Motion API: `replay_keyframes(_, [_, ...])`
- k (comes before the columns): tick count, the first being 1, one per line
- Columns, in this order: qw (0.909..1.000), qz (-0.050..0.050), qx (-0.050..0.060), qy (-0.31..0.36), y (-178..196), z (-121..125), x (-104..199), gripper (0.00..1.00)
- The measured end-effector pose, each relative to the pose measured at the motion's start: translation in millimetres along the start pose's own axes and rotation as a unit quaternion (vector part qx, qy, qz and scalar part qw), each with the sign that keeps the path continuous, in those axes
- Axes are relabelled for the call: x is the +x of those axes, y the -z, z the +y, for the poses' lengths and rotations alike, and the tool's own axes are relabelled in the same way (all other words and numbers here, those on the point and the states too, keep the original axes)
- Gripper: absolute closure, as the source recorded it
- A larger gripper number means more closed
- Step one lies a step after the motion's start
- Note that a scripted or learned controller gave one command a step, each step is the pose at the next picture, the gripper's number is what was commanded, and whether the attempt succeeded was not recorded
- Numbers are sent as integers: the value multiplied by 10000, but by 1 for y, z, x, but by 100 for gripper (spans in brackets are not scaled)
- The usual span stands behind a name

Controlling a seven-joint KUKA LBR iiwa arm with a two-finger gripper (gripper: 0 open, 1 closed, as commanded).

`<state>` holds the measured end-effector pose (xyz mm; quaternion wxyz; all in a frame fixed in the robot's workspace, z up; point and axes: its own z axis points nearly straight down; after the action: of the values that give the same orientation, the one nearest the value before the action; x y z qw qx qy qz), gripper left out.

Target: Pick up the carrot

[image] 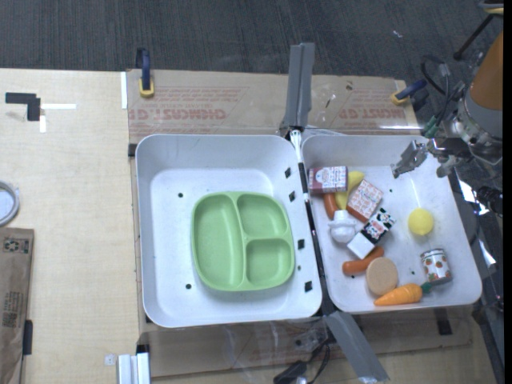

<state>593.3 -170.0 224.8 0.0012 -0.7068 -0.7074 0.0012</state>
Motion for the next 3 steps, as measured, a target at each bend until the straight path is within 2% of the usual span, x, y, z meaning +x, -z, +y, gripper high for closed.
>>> replay_keyframes(1, [9979, -11, -18, 655, 26, 31, 0, 0])
replay_keyframes(2, [9726, -2, -11, 2324, -17, -27, -52, 0])
replay_keyframes(3, [8904, -3, -19, 4552, -130, -78, -52, 0])
